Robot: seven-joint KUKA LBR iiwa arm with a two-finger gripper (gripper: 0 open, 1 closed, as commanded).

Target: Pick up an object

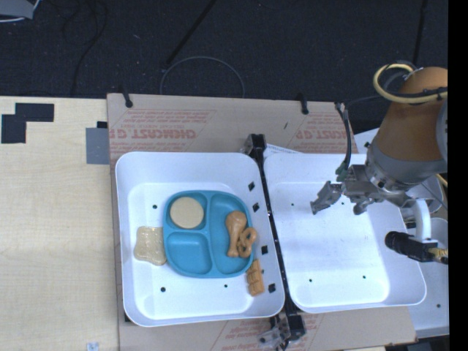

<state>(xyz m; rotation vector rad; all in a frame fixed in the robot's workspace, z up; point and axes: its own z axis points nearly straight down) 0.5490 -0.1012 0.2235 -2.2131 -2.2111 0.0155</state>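
Crust-like tan food piece (254, 278), small and lumpy, at 5 o'clock off blue sectioned plastic tray (191, 257), on left white bin (139, 174) floor: likely light, stiff; pinch across short width. Pale flat bread-shaped piece (150, 245) at tray's 9 o'clock: thin, hard to get under. On tray: round beige disc (186, 212), twisted brown pretzel-like piece (240, 234), bumpy, probably easiest grip. Two-finger gripper (338, 196) over right white bin (344, 269), nothing between fingers; spread or pressed together — cannot tell, tips blurred.
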